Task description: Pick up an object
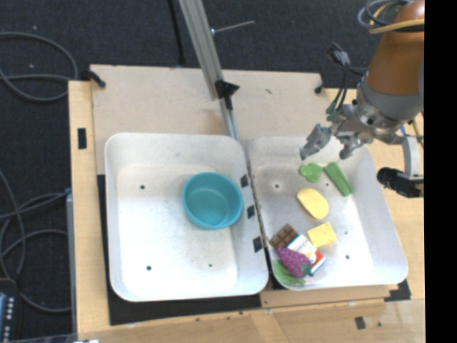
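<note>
My gripper [330, 147] hangs over the far part of the right bin [371, 263], its two grey fingers spread apart with nothing between them. Just below it lie a small green piece [310, 171] and a green stick-shaped piece [338, 179]. Further toward the front are a yellow oval object [313, 203], a yellow block [322, 234], a brown chocolate-like block [283, 235] and a purple grape bunch [293, 261] on a pale green dish [284, 277], with a small white and red item [309, 252] beside it.
A blue bowl [212, 200] sits in the left bin [136, 263]. A slanted metal pole [203, 45] rises from the divide between the bins. Cables trail on the dark floor at left.
</note>
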### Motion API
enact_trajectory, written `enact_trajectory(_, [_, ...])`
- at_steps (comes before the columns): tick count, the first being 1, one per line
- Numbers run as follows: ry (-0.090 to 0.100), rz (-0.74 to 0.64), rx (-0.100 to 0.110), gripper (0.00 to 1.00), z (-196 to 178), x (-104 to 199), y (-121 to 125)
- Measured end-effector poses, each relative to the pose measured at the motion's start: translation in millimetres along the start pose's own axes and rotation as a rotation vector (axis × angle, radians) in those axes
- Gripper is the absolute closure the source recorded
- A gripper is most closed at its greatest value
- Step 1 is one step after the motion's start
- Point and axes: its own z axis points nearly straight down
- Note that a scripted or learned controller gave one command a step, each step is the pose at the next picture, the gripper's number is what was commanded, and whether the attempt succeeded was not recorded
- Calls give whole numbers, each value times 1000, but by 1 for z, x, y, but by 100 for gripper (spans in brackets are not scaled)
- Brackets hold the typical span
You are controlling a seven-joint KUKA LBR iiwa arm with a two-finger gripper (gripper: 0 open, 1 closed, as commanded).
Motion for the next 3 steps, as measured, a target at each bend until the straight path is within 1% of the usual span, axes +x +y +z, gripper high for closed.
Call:
enact_trajectory(1, [1, 0, 0, 0, 0, 0, 0])
enact_trajectory(2, [-3, 5, 5, 0, 61, -1, 6])
enact_trajectory(3, [-4, 6, 4, 0, 105, -4, 11])
